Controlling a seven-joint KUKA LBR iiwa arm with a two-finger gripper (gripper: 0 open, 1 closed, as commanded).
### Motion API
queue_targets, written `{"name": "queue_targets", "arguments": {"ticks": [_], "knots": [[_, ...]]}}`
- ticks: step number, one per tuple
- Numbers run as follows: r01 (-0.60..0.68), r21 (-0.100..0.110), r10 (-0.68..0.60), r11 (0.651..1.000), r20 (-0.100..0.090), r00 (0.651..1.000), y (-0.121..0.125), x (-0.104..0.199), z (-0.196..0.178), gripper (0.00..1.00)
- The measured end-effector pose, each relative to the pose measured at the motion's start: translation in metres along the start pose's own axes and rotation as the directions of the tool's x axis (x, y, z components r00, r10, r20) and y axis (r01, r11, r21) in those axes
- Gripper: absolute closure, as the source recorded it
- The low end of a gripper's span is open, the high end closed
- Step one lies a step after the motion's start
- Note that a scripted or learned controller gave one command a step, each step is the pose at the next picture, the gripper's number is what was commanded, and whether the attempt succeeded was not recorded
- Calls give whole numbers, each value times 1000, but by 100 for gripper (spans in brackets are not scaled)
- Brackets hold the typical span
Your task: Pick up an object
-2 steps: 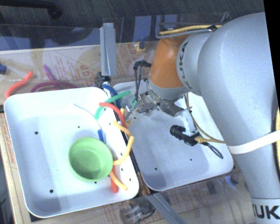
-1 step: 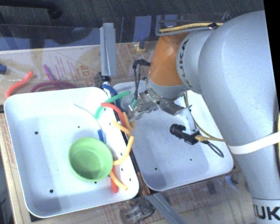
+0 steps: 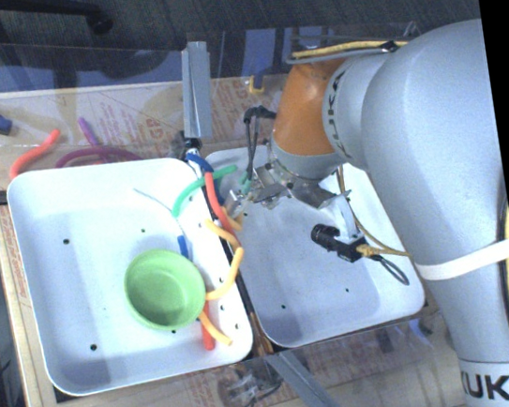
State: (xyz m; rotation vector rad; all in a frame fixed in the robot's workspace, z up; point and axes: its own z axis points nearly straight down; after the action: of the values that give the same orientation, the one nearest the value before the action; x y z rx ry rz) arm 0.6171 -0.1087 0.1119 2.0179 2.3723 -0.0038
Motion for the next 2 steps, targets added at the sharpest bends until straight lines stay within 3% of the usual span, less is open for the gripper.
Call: {"name": "queue_targets", "arguments": {"ticks": [1, 2], "knots": [[50, -19, -50, 999, 4, 999, -24, -1, 6, 0], [61, -4, -61, 998, -6, 998, -26, 3, -1, 100]]}}
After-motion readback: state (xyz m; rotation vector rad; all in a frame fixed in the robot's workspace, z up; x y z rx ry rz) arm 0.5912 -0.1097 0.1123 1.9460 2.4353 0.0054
